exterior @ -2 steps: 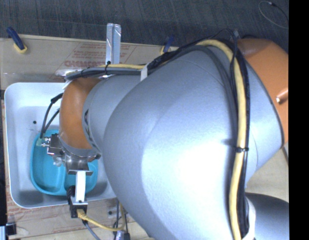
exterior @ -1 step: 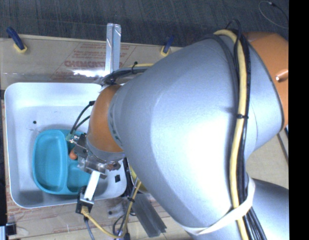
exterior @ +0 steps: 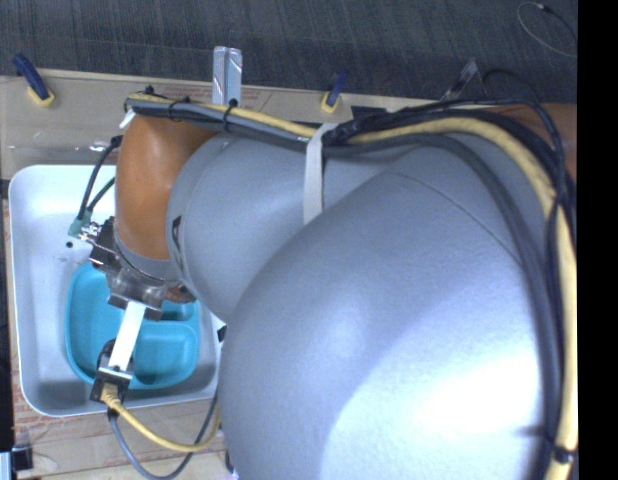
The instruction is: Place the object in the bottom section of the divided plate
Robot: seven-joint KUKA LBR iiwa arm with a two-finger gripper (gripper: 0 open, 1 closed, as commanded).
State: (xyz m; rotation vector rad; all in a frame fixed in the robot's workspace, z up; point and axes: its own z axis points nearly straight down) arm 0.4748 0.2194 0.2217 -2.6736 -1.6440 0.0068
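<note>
Mostly, arm [exterior: 389,298] hides blue plate [exterior: 174,353].

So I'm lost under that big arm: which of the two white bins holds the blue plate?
The shallow white bin at the view's left, whose bare rim shows; the blue divided plate lies inside.

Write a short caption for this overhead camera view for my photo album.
A grey KUKA arm with an orange band reaches over a blue divided plate in the left white bin.
</note>
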